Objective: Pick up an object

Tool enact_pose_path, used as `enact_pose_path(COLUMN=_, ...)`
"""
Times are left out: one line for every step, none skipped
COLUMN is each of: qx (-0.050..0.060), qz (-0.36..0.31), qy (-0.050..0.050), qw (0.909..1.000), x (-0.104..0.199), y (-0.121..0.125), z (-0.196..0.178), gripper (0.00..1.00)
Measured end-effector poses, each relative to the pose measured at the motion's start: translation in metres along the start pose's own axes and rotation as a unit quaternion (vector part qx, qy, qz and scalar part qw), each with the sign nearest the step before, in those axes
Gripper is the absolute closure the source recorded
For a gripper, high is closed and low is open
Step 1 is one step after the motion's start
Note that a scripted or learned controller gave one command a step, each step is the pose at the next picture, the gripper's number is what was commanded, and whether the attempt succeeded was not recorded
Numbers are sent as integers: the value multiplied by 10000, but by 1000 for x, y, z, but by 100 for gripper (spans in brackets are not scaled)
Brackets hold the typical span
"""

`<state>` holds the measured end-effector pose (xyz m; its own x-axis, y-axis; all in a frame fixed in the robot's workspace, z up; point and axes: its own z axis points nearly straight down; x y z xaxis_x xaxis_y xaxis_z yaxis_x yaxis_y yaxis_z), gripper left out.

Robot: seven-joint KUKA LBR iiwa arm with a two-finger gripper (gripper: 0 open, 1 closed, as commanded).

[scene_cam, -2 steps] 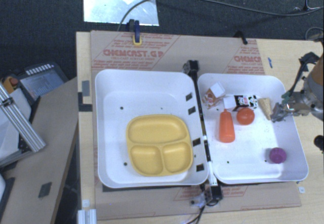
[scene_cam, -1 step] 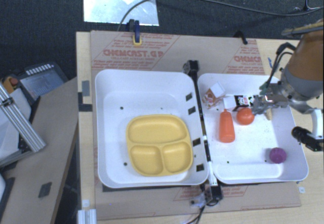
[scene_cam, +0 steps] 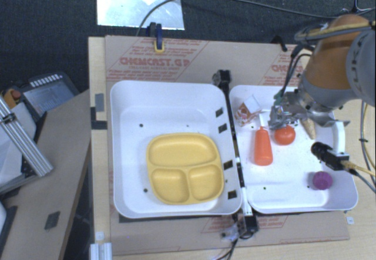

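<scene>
The pincer (scene_cam: 281, 119) hangs low over the right-hand shallow white bin (scene_cam: 294, 197), its metal tip just to the left of a small round red-orange fruit-like object (scene_cam: 285, 135) and above it in the view; whether it is apart or together I cannot tell, since the tip is a blur of metal, and nothing can be seen clamped in it. Just left of the red ball lies an orange bottle-shaped plastic object (scene_cam: 262, 146), upright along the bin, and beyond that at the far left corner a small white-and-brown carton (scene_cam: 245, 112). Near the right corner sits a small purple ball (scene_cam: 321, 180). The left white bin (scene_cam: 126, 135) holds a yellow three-compartment plastic tray (scene_cam: 183, 167). The red ball looks the likeliest target; to take it well, the pincer should centre over it, clear of the orange bottle, and descend straight so the round thing does not roll away.
</scene>
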<state>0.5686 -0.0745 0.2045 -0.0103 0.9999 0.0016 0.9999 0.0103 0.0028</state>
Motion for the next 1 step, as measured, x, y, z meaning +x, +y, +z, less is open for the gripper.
enact_pose_path(qx=-4, qz=4, qy=3, qw=10000, x=45, y=22, z=-5, gripper=100)
